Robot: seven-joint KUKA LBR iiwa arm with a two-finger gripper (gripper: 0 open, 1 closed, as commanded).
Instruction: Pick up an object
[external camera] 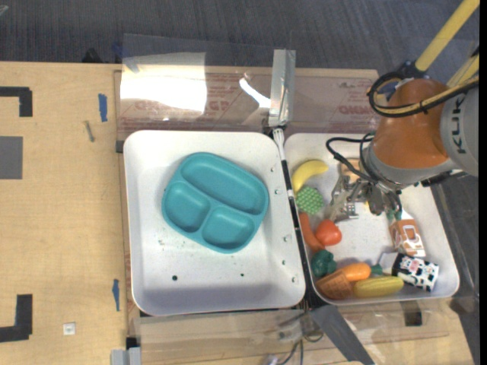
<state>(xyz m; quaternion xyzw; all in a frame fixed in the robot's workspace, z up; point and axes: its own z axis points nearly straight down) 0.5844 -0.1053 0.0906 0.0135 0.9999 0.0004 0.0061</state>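
Note:
The right bin [445, 226] holds several toy foods: a yellow banana [308, 172], a green knobbly piece [310, 200], a red tomato [329, 234], a dark green piece [323, 263], an orange carrot [346, 274] and a yellow corn cob [378, 285]. An orange-and-white carton [409, 236] and a black-and-white box [416, 271] lie at the right. My gripper [358, 201] hangs over the middle of this bin, just right of the green piece and above the tomato. Its fingers stand apart with nothing between them.
The left bin [144, 242] carries a teal divided plate [216, 201]. A metal divider [289, 204] separates the two bins. The arm's orange band [407, 131] and cables hang over the right bin's far right corner. Wooden bench lies to the left.

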